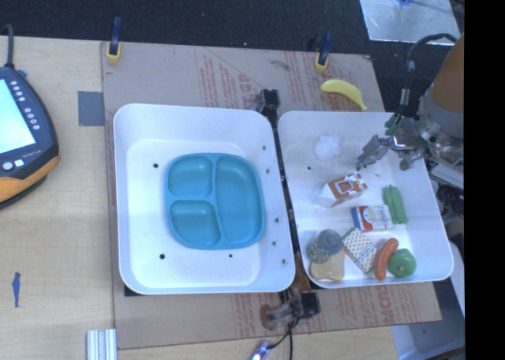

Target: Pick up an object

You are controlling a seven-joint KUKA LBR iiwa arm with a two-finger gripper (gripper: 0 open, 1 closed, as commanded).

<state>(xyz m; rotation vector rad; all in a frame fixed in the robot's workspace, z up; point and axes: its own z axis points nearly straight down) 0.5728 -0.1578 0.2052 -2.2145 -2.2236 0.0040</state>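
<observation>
At the near edge of the right-hand bin (442,216), a green ball-like fruit (403,263) sits beside a red-orange sausage-shaped piece (384,259), with a checkered packet (360,249), a tan bread-like piece (327,268) and a grey round tin (324,245) clustered to their left. Just beyond them lie a small red-and-white carton (372,218) and a green pickle-like piece (394,204), then a brown-and-white box (345,188) near the bin's middle. Farther still, a clear crumpled cup or wrapper (327,146) rests apart from the rest. Over the far right part of this bin hangs the gripper (388,153), its fingers spread and nothing between them, above bare white floor and clear of every item. In the left-hand bin (130,193) a blue divided plate (215,200) lies flat at the centre. Beyond the bins a yellow banana (344,91) lies on the cardboard sheet (197,74), and a tablet-like pendant (20,133) sits at the far left of the bench
</observation>
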